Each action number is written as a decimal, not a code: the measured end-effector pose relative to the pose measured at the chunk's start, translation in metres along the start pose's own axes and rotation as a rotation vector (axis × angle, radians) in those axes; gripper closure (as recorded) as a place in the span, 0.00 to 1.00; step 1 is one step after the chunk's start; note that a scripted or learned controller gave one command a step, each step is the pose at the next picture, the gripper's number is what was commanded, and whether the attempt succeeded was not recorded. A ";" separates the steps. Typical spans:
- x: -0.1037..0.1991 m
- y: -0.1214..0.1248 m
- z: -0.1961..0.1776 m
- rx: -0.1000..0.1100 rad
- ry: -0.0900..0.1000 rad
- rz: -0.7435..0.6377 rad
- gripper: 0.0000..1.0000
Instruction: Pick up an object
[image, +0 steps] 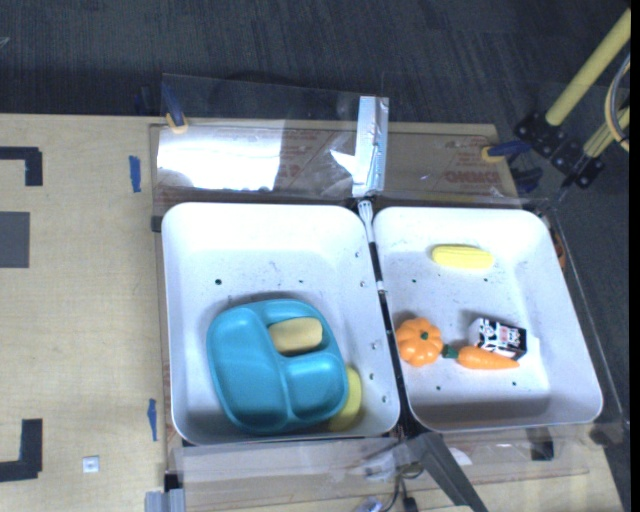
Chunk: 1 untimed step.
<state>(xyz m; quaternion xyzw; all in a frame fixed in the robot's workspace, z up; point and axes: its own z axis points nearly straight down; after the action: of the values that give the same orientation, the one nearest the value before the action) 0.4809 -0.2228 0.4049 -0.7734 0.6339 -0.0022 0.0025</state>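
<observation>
Right-hand white bin (575, 330): small orange plastic pumpkin (419, 341), orange toy carrot (487, 359), yellow oblong piece (462, 258). Pumpkin likely light, rigid, slippery; best pinched across its ribbed middle. Gripper state: cannot tell.

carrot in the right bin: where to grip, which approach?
Grip the carrot across its orange body near the middle, probably from straight above. It lies flat, long axis left to right, so close the fingers across the narrow width. Mind the pumpkin at its green end and the black-and-white item right behind it.
</observation>
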 end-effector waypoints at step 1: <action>-0.022 -0.007 -0.001 -0.001 -0.002 -0.432 1.00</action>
<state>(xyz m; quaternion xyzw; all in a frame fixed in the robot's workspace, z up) 0.4830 -0.2001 0.4063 -0.8913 0.4534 -0.0018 0.0023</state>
